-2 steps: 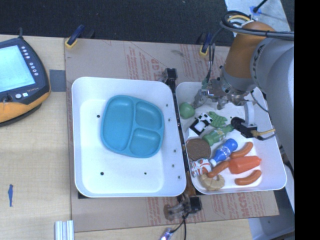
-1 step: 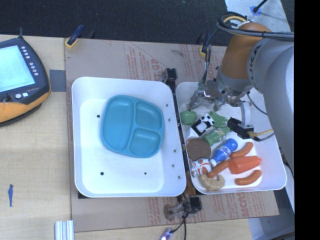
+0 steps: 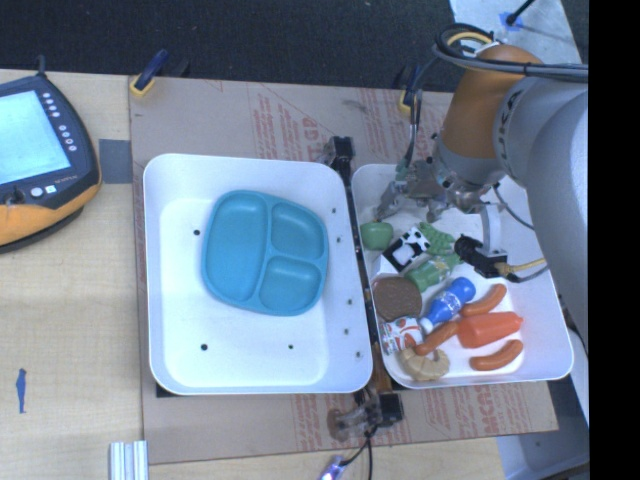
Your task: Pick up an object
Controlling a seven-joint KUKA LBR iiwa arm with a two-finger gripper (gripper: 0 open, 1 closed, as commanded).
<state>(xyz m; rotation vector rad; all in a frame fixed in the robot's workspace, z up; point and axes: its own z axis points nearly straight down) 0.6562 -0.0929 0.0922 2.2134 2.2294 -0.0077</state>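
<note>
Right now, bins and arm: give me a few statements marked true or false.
1. The blue divided plastic plate lies in the left white bin. True.
2. The right white bin holds just one toy. False: it holds many, including an orange carrot-shaped toy and a round brown cookie-like piece.
3. The pincer is over the right bin's far end. True.
4. The yellow-edged handheld screen sits inside a bin. False: it rests on the bench, left of the bins.

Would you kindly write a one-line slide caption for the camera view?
KUKA arm poised over the right bin of toy food, left bin bearing a blue divided plate.
</note>
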